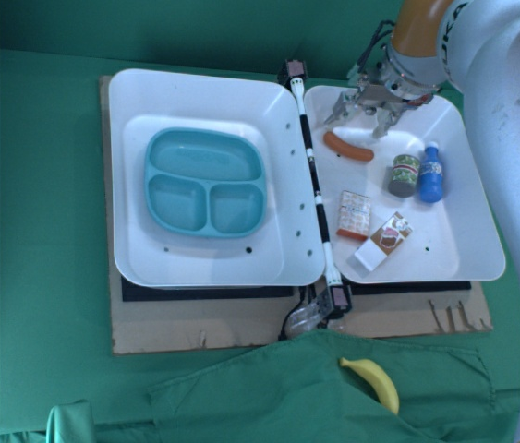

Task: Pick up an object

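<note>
Teal plastic 3-compartment plate (pixel 206 181) sits in the left white bin (pixel 139 109). Right white bin (pixel 463 247) holds a red-orange sausage (pixel 348 147), small patterned packet (pixel 354 214), white carton (pixel 380 243), green-labelled can (pixel 405 174) and blue bottle (pixel 430 173) — the 2-finger gripper (pixel 361 118) hovers with fingers spread, just above the sausage.

camera view: fixed overhead | slanted down | both bins (pixel 213 90) framed | arm (pixel 509 81) enters right

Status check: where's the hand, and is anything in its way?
Hand open, above right bin's far end. Sausage just below it, not gripped. Can and blue bottle nearby, apart.
</note>
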Tool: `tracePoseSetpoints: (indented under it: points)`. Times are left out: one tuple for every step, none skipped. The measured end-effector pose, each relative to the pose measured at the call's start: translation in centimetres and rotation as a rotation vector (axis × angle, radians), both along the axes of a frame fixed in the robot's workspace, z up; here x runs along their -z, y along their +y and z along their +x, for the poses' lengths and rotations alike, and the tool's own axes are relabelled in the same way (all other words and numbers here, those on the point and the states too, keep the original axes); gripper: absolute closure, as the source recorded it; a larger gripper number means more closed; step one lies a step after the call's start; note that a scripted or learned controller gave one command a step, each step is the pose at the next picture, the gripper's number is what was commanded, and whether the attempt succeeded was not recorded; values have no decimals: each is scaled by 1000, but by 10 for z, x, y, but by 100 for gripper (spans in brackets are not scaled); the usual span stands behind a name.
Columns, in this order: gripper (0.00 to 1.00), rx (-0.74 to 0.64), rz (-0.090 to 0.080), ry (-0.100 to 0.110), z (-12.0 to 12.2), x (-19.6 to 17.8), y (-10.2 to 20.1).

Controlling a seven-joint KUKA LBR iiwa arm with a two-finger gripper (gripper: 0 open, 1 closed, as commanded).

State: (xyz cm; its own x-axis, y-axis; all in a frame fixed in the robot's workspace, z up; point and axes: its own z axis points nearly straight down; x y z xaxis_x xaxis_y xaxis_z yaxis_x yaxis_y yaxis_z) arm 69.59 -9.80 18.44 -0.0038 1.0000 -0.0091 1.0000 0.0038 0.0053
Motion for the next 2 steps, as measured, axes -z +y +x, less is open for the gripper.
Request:
tracePoseSetpoints:
  points:
    - [0, 8, 5, -9, -51, -2, -17]
    - [100, 9, 1, -21, -47, -16, -18]
